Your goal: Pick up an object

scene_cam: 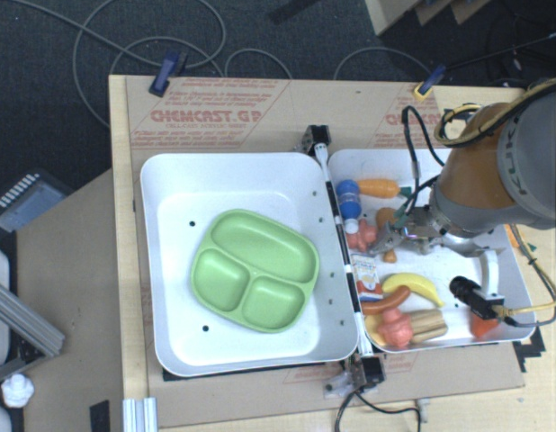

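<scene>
Toy foods — banana (pixel 413 286), carrot (pixel 378 187), blue bottle (pixel 348 196) — lie in right bin (pixel 516 327); gripper (pixel 390 241) low among them, grip state cannot be told; green tray (pixel 253 270) in left bin (pixel 170 205).

Bench (pixel 215 111) — brown board top, red lettering. Two white bins directly on it: left bin (pixel 170 187), right bin (pixel 521 300) — touching, side by side.
</scene>
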`<state>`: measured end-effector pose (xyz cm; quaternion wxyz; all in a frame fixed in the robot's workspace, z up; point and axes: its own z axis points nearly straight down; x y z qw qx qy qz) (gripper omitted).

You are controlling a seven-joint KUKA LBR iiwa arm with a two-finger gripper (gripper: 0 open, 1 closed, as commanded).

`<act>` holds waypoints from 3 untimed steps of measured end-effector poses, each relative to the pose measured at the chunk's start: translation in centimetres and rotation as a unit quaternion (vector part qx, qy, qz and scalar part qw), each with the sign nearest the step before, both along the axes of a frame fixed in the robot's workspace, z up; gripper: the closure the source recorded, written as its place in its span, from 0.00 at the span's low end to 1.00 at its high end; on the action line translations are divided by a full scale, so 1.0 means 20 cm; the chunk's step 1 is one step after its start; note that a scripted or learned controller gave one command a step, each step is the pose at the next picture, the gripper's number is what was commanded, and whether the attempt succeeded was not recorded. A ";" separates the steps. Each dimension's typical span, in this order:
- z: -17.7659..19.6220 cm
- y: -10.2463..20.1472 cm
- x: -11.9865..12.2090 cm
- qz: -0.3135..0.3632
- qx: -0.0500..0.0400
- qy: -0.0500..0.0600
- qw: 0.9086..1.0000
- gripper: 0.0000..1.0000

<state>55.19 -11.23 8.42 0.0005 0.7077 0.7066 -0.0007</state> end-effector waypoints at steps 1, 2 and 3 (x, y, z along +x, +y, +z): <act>0.00 0.06 0.26 0.001 0.001 0.000 1.000 0.00; 0.05 0.06 0.26 0.001 0.000 -0.002 1.000 1.00; 0.51 0.44 0.23 0.002 0.001 -0.002 1.000 1.00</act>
